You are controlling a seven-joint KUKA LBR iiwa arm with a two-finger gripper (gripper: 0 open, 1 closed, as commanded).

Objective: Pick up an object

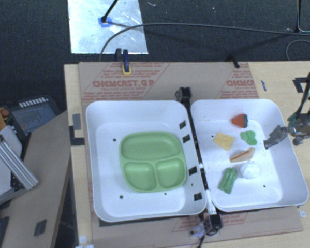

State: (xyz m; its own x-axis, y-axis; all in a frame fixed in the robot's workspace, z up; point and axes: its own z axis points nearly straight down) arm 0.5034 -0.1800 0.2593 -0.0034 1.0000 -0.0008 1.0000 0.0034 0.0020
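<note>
On the worktop (79,166) two shallow white bins sit side by side, and the left bin (104,201) holds a single green divided plate (152,161) with three compartments, lying flat near its middle. The right bin (288,189) carries the candidates for the pick, six small items in all: one yellow cheese-like wedge (224,140), one green bundle (228,180) at the near side, one tan and red slice (242,154) between them, one white lump (250,169) just beside that slice, one small green leafy piece (249,137), and one red-orange piece (240,120) at the far side. Right of these, the tool (274,137) hangs over the right rim of that bin, with nothing between its fingers; whether they are spread or pressed together I cannot tell at this size. The step in hand looks like the approach, with no object chosen or touched yet. The next move would call for travelling left over the cluster, settling above one item that stands apart from its neighbours, such as the leafy piece nearest the tool, and descending squarely so neighbours are not knocked.
</note>
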